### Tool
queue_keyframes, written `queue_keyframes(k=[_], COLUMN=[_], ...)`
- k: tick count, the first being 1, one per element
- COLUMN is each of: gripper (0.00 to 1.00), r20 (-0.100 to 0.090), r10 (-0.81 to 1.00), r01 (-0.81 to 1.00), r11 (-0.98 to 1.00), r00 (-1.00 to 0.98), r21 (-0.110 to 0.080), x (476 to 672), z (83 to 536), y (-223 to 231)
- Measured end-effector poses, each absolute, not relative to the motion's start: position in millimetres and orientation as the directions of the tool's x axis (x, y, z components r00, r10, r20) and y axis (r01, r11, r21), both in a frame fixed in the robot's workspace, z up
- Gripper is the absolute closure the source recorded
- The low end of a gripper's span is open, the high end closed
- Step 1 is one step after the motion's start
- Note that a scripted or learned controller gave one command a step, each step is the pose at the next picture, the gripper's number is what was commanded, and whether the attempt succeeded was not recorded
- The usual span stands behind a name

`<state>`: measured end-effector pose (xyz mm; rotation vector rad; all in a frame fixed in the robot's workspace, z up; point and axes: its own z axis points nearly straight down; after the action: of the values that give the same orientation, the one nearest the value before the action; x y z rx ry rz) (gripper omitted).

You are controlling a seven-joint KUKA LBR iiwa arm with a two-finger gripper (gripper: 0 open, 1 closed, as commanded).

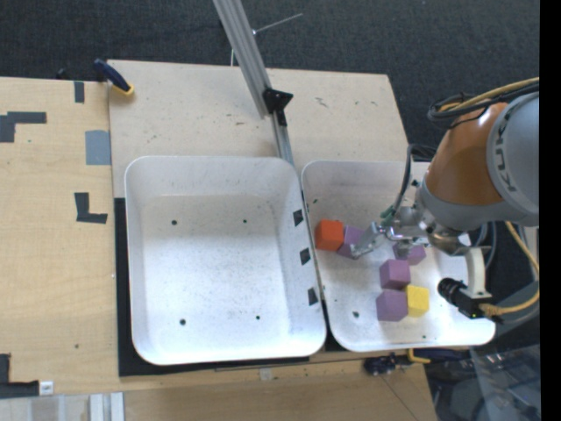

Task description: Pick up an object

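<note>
Resting beside an orange cube [330, 234], a small mauve block [354, 236] sits pinched by the gripper [360, 247].

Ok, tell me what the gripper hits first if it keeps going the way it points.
The gripper points toward the view's left, at a small purple block by its tip; the orange block sits just beyond. Depth is unclear, so contact is a guess.

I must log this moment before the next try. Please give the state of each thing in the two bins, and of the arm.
Orange block: lying in the right bin, touching a small purple block.
Two larger purple blocks: lying loose.
Yellow block: beside the lower purple block.
Gripper: low in the right bin, at the small purple block.
Left bin: upright.
</note>
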<state>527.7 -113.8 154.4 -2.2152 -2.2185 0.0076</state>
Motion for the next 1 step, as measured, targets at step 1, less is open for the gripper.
queue_keyframes(k=[1], gripper=[0.00], r20=[-0.006], r10=[1.000], r01=[1.000], r11=[0.000], r00=[0.000], r21=[0.010], x=[527.7], z=[116.2], y=[-113.1])
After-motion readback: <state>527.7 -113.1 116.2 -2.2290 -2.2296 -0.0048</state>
